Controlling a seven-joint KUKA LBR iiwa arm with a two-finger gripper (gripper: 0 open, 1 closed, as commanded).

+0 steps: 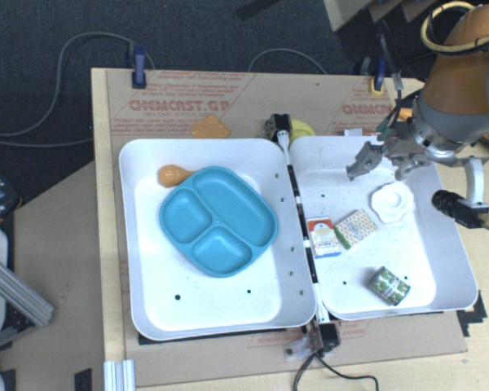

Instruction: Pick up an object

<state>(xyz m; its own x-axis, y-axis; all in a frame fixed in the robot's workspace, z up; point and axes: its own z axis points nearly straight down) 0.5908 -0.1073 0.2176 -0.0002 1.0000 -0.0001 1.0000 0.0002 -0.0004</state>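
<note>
Arm enters from right, orange band above wrist; pincer (385,161) hangs over the right bin (448,296), upper part, fingers spread, nothing between them. Just below it a white cap (391,203) lies on the bin floor. Further toward the bin's middle: checkered packet (356,227), touching a red-and-white carton (323,237) beside the divider. Green can (389,285) lies apart, near the front edge. Left bin (147,300) holds a blue tray (218,220), three compartments, and an orange lump (174,174) touching the tray's back corner
</note>
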